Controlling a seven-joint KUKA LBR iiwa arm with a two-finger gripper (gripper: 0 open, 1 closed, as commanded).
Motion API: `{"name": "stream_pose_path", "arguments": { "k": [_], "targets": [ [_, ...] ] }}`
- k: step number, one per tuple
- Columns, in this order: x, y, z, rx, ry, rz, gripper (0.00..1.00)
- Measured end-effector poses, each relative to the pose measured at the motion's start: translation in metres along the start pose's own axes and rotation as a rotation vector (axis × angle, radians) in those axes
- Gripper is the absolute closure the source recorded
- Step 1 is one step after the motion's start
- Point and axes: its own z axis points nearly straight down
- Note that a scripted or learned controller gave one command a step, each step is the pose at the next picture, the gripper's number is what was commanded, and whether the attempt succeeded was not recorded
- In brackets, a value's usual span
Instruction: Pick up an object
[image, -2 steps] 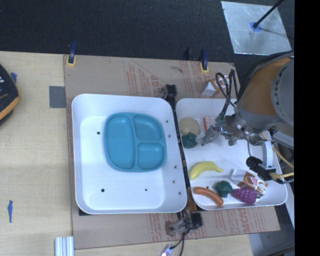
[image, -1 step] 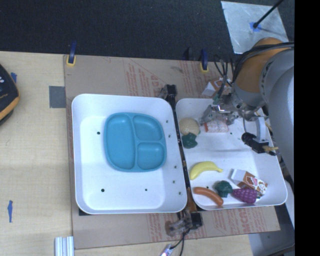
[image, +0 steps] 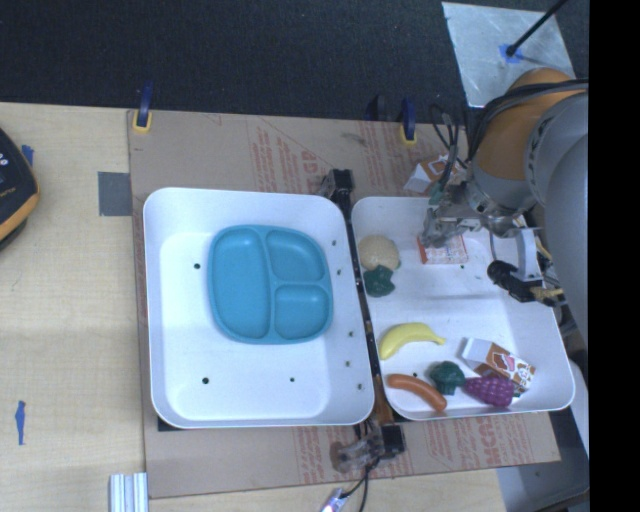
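Camera view: pincer (image: 443, 238) sits low over the right bin's (image: 560, 395) far edge, its opening impossible to judge, while a banana (image: 409, 338), sausage (image: 416, 391), grapes (image: 489, 390) and broccoli (image: 447, 376) lie apart along the near side.

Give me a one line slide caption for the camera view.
KUKA arm's claw poised over the right bin of toy food, banana included; blue divided plate in the left bin.
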Motion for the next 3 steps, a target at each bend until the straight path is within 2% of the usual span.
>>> {"name": "stream_pose_path", "arguments": {
  "k": [1, 2, 3],
  "targets": [
    [0.0, 0.0, 0.0, 0.001, 0.0, 0.0, 0.0],
    [0.0, 0.0, -0.01, 0.001, -0.001, -0.006, 1.0],
    [0.0, 0.0, -0.01, 0.002, -0.001, -0.006, 0.0]
  ]
}}
